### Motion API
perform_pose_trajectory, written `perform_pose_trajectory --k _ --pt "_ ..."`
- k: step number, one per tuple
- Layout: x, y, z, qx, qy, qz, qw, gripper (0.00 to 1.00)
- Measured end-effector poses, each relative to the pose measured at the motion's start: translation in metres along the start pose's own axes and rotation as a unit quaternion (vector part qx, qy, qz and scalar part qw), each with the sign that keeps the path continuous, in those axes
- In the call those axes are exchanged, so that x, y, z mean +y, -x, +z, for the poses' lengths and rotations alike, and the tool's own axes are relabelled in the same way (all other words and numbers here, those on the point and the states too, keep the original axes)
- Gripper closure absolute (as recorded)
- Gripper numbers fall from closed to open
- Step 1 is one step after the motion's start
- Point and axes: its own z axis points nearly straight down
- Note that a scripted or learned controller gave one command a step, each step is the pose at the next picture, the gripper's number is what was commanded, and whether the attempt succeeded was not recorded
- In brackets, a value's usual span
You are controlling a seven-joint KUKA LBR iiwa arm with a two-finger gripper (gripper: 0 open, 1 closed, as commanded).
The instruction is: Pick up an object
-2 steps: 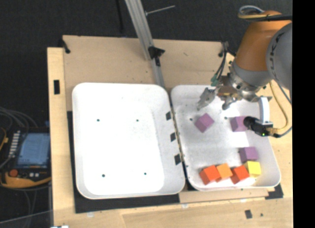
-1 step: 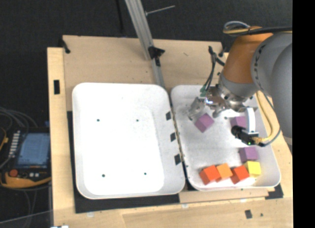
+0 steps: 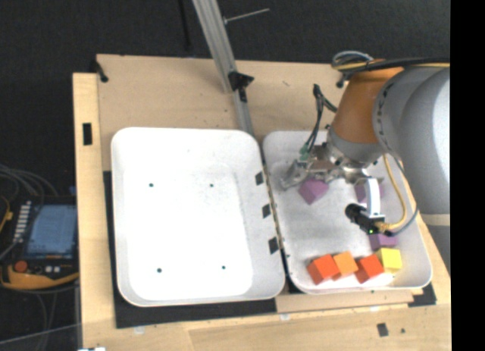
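Camera view: the gripper [image 3: 303, 177] sits low in the right bin [image 3: 292, 152], touching a purple block [image 3: 312, 189]; its grip cannot be made out. Orange blocks [image 3: 333, 266] lie along that bin's near wall.

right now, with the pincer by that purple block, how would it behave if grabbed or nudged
The purple block looks rigid with flat faces, so it would likely slide on the bin floor rather than roll. It seems small and probably light. It sits tilted beside the pincer, so a nudge may turn it.
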Motion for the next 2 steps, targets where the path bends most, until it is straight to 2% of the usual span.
perform_pose_trajectory --k 1,2 --pt "0.001 0.001 -0.013 0.001 0.002 0.004 1.0 1.0" --pt "0.013 0.004 -0.066 0.002 0.001 -0.001 1.0 1.0"
